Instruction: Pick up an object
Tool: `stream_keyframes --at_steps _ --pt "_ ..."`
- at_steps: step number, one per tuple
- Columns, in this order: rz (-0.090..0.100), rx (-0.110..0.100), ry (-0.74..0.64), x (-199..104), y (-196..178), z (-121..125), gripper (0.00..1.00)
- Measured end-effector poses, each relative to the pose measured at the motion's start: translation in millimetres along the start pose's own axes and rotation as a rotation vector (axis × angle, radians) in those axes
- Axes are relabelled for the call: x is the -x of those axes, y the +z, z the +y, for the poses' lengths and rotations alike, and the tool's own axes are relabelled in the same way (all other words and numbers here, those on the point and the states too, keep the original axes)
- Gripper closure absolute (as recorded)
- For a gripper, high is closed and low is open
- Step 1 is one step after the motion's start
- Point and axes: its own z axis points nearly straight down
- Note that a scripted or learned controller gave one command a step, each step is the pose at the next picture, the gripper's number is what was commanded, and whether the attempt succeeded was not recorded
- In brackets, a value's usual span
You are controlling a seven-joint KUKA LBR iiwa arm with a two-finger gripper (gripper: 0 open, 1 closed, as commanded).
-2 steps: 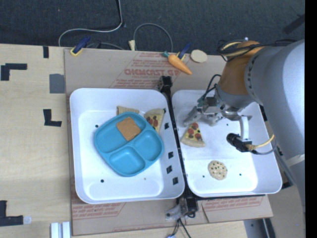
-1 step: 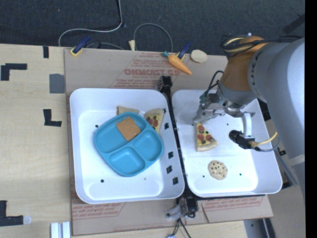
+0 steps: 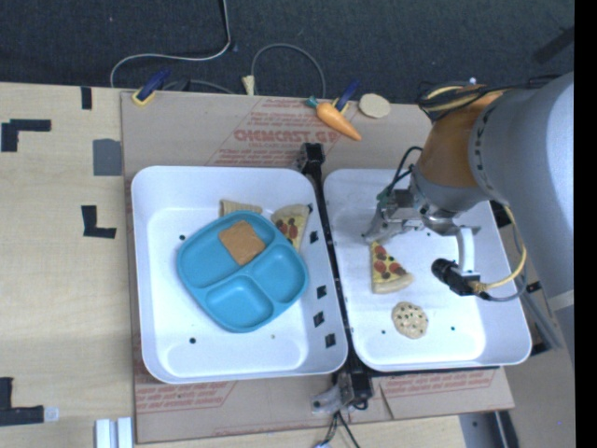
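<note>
A toy pizza slice [image 3: 386, 267] lies in the right bin [image 3: 504, 339], near its middle. A round cookie [image 3: 409, 320] rests just below it. My gripper [image 3: 381, 229] hangs low over the bin, right at the top edge of the pizza slice, with the grey arm and its orange band [image 3: 452, 147] rising behind it to the upper right. In the left bin [image 3: 154, 250] a blue divided plate [image 3: 244, 273] holds a brown toast piece [image 3: 243, 242], and another pizza slice [image 3: 293, 222] and a toast corner [image 3: 238, 209] lie beside its upper rim.
A toy carrot [image 3: 337, 119] and a pale round disc [image 3: 375, 106] lie on the cardboard behind the bins. A black divider clamp [image 3: 313, 161] joins the bins. Cables loop at the back. A black connector with a yellow cable [image 3: 464, 280] hangs off the arm over the right bin.
</note>
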Motion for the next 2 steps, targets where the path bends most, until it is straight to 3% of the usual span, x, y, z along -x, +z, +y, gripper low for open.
stream_keyframes --at_steps 1,2 --pt "0.002 -0.002 -0.003 -1 0 0 0.00" --pt "-0.003 0.002 0.000 -11 -1 -37 0.00"
